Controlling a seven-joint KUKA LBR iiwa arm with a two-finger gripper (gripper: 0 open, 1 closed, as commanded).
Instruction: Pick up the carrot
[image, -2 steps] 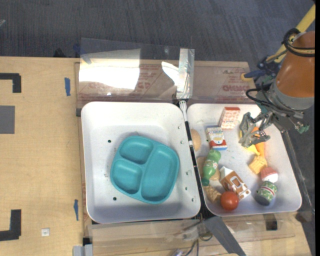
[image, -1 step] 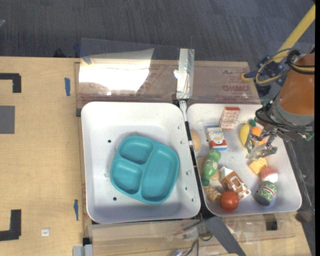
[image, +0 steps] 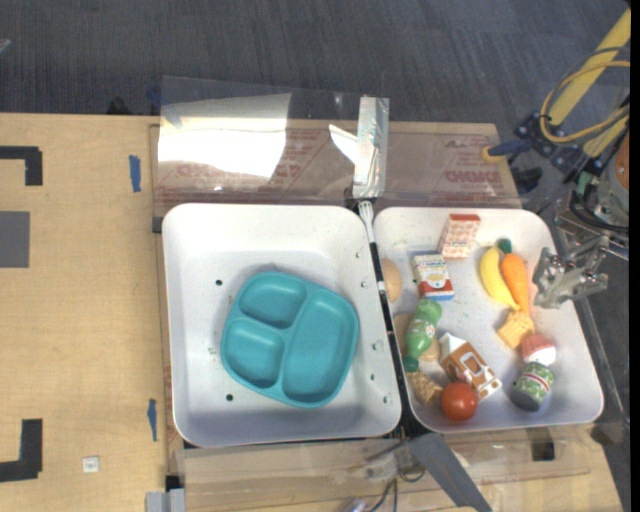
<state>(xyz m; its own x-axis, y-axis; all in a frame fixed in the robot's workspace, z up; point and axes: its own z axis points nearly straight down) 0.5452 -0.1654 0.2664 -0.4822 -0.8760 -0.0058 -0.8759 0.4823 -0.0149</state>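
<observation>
The carrot (image: 515, 281), orange with a green top, lies lengthwise in the right bin (image: 585, 345), pressed against a yellow banana (image: 490, 275) on its left. My gripper (image: 560, 280) is a metal shape over that bin's right wall. It sits just right of the carrot, with a small gap between them. Nothing is visibly held in it.
Around the carrot lie a yellow waffle piece (image: 515, 328), two small cartons (image: 460, 236) (image: 433, 276), a tomato (image: 459, 402), a can (image: 530, 386) and green vegetables (image: 422, 330). The left bin (image: 190, 250) holds a teal divided plate (image: 290, 340). Cables (image: 580, 85) hang at the upper right.
</observation>
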